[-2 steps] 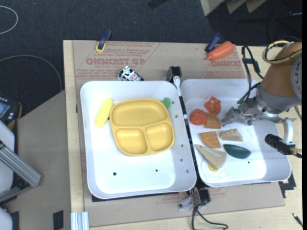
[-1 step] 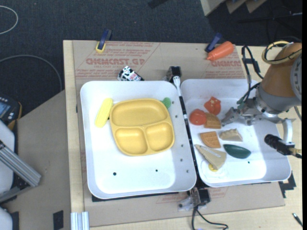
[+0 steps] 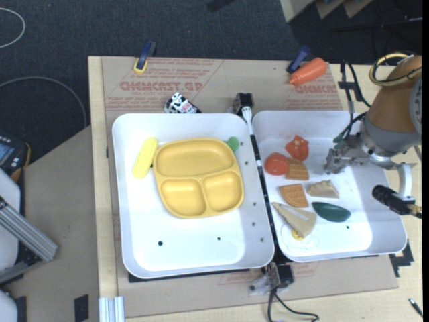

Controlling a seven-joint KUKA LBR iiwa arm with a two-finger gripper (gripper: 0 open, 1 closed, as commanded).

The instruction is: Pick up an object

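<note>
From above, the gripper (image 3: 337,161) hangs low over the right bin (image 3: 375,237) — whether its jaws are spread, I cannot tell. Toy food (image 3: 295,173) lies just left of it; a yellow tray (image 3: 198,176) sits in the left bin (image 3: 134,227).

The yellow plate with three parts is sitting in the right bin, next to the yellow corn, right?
Not quite. The camera view shows the yellow plate with three parts sitting in the left bin, not the right one. The yellow corn does lie next to it, by its left edge. The right bin holds the small toy foods instead.
</note>
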